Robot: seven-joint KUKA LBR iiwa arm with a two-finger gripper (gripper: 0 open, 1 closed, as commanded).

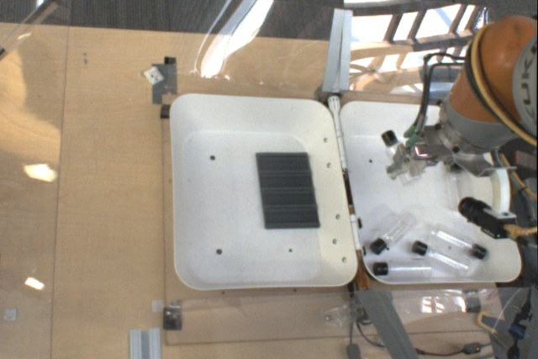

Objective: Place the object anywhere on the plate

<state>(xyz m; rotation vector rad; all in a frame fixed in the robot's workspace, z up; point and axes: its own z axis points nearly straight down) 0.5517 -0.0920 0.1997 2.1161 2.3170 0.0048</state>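
A dark grey ribbed plate (287, 190) lies flat in the middle of the left bin (202, 256). My gripper (403, 161) hangs over the upper left part of the right bin (370, 122), well to the right of the plate. It is shut on a clear vial with a black cap (389, 137); the cap sticks out to the upper left of the fingers. The grey arm with its orange band (504, 63) reaches in from the right.
Several more clear vials with black caps (395, 268) lie along the front of the right bin, from the lower left corner to the right. A raised divider (343, 181) separates the two bins. Tan bench surrounds both.
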